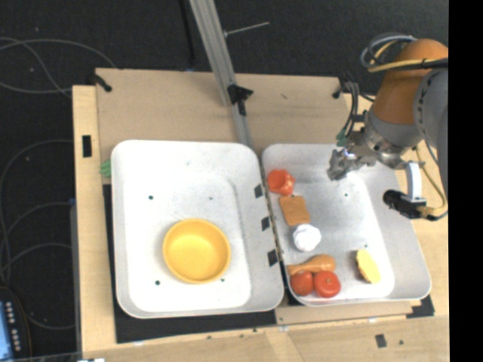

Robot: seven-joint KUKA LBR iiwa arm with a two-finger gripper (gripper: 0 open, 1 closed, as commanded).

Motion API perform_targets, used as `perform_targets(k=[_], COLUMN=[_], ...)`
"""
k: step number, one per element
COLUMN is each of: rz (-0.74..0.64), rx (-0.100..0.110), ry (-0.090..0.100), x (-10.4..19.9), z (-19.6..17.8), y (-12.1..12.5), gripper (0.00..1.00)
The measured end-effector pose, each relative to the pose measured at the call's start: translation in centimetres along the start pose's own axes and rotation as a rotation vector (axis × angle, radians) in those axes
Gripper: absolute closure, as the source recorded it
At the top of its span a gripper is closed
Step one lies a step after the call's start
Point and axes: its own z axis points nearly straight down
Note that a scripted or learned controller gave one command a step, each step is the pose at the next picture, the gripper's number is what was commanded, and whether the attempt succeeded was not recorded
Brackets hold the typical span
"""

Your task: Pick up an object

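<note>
From the overhead camera, the pincer (339, 164) hung over the right bin (392, 277) near its upper edge; whether its tips were apart or together could not be told. The objects lay toward seven o'clock of it: an orange-red piece (280, 180), a tan block (294, 210), a white lump (306, 238), two red rounds (317, 283) and a yellow piece (367, 266). A yellow bowl (196, 250) sat in the left bin (151, 172). No writing was legible.

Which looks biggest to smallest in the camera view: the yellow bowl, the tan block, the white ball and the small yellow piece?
1. yellow bowl, clearly the largest.
2. tan block.
3. white ball and small yellow piece: these two look about alike, so I won't rank them.
</note>
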Motion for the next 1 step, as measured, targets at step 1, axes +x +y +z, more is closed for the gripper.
perform_targets(k=[1], rz=[0.002], rx=[-0.002], ry=[-0.002], x=[-0.73], z=[-6.33], y=[0.02], gripper=[1.0])
